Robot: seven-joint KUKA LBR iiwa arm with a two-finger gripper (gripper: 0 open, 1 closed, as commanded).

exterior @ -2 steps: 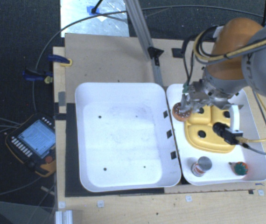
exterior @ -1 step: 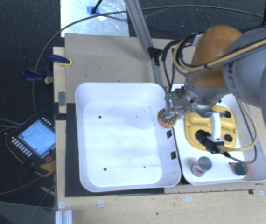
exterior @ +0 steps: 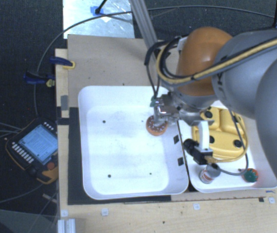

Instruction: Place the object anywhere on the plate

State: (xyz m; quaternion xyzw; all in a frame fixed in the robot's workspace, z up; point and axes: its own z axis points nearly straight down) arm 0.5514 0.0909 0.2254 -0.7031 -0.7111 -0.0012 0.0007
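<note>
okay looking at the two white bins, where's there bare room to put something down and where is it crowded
The left bin has the room: its floor is bare from the left wall to the near wall. Its far right corner is busier, where the gripper sits over a small round brown object. The right bin is crowded: a yellow plate, a green ball and the arm overhead.

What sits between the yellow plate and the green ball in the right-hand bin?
In the camera view, a thin cable crosses bare white bin floor between the yellow plate and the green ball.
</note>
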